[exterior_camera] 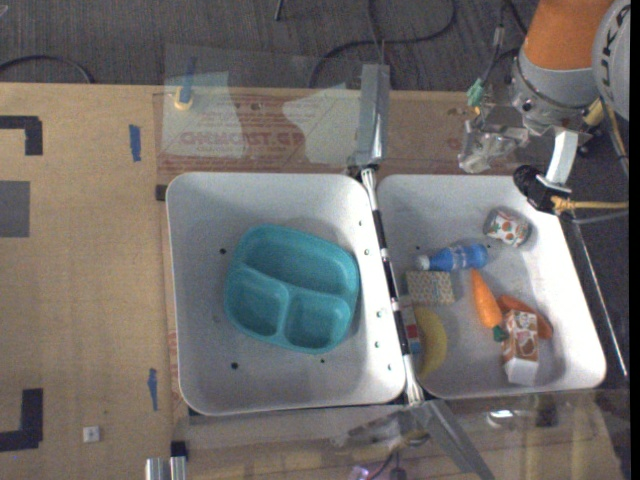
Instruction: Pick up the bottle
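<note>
A small blue bottle with a clear blue body lies on its side in the right bin, near that bin's middle. My gripper hangs above the far edge of the right bin, well behind the bottle and apart from it. Its fingertips look pale and blurred, and I see nothing between them.
Around the bottle lie a small printed can, a speckled sponge, a carrot, a banana and a juice carton. The left bin holds a teal divided plate. A metal divider stands behind the bins.
</note>
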You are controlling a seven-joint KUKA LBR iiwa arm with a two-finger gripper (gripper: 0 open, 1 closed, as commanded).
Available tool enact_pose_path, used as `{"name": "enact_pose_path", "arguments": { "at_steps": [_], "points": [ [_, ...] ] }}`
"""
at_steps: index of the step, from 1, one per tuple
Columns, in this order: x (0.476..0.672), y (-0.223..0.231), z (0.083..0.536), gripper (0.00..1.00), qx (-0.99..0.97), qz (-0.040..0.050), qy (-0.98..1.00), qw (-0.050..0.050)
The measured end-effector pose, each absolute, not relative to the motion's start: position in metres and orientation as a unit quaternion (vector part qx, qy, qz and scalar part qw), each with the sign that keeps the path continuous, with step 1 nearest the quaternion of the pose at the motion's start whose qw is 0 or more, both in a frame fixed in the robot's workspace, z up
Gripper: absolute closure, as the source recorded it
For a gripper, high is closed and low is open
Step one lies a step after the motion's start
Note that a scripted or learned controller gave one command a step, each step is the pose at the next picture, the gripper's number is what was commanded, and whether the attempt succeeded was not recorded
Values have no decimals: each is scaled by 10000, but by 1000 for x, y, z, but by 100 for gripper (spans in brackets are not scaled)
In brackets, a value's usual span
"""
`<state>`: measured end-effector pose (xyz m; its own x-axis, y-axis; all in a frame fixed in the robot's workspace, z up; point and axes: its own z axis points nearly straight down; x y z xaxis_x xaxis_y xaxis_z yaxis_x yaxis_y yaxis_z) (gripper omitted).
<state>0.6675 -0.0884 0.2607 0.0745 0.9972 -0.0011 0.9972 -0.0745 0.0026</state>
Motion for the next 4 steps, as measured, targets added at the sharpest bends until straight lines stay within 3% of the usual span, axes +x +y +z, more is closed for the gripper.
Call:
{"name": "enact_pose_path", "arguments": {
  "at_steps": [1, 2, 3, 4],
  "points": [
    [667, -66, 394, 100, 7946, 2, 6072, 12],
    [667, -113, 287, 100, 8073, -3, 5901, 2],
    [665, -216, 253, 100, 8135, 1, 5815, 11],
    [629, -208, 180, 100, 7828, 2, 6223, 2]
  ]
}}
